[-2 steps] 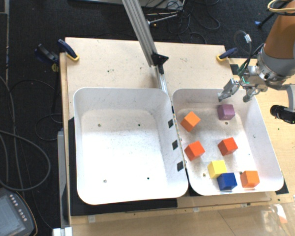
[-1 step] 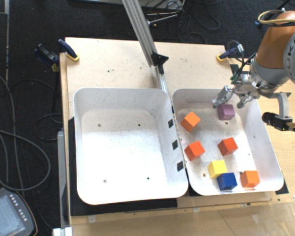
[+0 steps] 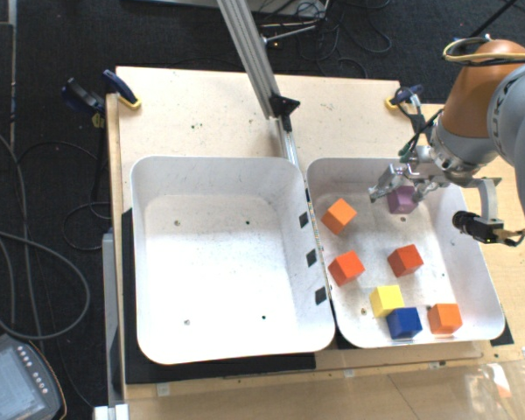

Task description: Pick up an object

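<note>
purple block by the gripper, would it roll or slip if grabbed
The purple block looks cube-shaped with flat faces, so it probably slides rather than rolls. It seems rigid and likely light. The smooth white bin may let it skid when nudged.

Upper link: smooth, rounded grey metal casing of the arm (image 3: 518,112), near the frame's right edge.
Band: broad glossy orange collar (image 3: 477,90) above the wrist, just left of that grey casing.
Cable: thin pale loop (image 3: 472,46) riding on top of the orange collar.
Wrist: short grey and silver block (image 3: 437,160) below the collar.
Side part: black stub on a grey bracket (image 3: 481,226), lower still.
</note>
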Robot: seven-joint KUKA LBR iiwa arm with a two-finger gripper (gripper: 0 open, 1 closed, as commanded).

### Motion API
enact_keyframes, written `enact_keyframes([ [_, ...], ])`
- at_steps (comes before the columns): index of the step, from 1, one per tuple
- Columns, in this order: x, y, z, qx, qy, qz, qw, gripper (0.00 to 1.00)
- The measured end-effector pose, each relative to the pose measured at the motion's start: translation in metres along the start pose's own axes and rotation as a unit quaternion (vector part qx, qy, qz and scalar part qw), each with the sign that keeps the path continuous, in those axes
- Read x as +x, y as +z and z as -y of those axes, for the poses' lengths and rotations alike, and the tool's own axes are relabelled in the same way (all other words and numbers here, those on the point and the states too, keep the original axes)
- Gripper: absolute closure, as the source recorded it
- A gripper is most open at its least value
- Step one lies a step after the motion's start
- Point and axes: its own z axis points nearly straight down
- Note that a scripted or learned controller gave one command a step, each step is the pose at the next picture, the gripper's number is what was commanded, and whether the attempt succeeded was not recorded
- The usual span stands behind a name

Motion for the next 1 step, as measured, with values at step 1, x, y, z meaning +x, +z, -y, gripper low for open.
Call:
enact_keyframes([
  [1, -0.0023, 0.0107, -0.0053, -0.012, 0.0, 0.004, 0.9999, 0.0],
])
